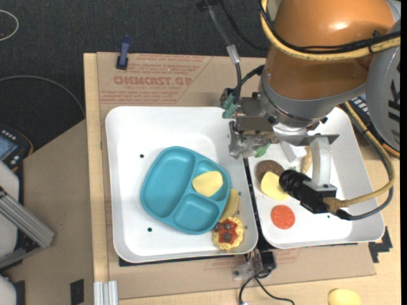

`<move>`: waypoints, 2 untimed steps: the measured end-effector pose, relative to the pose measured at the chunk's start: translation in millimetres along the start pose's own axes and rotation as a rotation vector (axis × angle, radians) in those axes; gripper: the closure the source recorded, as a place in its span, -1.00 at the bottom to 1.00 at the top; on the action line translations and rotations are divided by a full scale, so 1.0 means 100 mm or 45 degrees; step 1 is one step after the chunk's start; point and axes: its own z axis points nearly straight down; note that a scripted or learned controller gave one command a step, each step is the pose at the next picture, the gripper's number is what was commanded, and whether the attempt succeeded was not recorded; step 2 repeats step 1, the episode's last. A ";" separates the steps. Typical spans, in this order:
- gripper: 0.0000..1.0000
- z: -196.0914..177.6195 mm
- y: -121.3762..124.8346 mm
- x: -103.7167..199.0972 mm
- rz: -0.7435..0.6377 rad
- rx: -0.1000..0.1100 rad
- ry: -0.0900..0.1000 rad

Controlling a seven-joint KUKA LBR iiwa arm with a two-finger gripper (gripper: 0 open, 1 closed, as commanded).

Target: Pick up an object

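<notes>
While its grip state cannot be told, the end effector (247,146) hovers beside the brown object (268,168).

One overhead camera looks slantwise onto both bins (121,170).

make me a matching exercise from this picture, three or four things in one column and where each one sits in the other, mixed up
Things:
1. blue divided plate
2. red disc
3. pale yellow piece
4. pizza slice toy

Places:
A. in the right bin, near its front edge
B. in the left bin, at its middle
C. in the left bin's front right corner, beside the plate
D. in a compartment of the plate

Pairs: 1-B, 2-A, 3-D, 4-C
</notes>
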 end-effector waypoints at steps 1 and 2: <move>1.00 -0.19 0.04 -0.01 0.001 -0.027 0.005; 1.00 -0.19 0.04 -0.01 0.001 -0.027 0.005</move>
